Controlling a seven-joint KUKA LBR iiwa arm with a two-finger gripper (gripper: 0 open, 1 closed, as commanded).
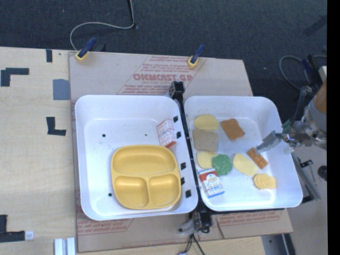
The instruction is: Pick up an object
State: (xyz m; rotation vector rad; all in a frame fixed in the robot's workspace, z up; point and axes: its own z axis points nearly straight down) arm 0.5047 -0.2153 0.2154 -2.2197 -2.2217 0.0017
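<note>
yellow tray (pixel 144 182) | white bins (pixel 90 142) | green piece (pixel 222 164) | orange slab (pixel 232 129)

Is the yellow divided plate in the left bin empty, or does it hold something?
Empty. The yellow divided plate shows bare yellow in all three compartments; the small carton lies beside it.

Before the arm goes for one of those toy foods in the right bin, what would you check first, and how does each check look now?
1. Something to pick is present: ok. The right bin holds several pieces, among them an orange strip.
2. Gripper is over the right bin: ok, near its right wall, just above the orange strip.
3. Fingers open or shut: cannot tell.
4. Gripper already holds something: cannot tell.
5. Target has room around it: not ok. The orange strip lies against a yellow oval piece.
6. Left bin stays out of the way: ok. Its yellow divided tray sits far from the gripper.
</note>
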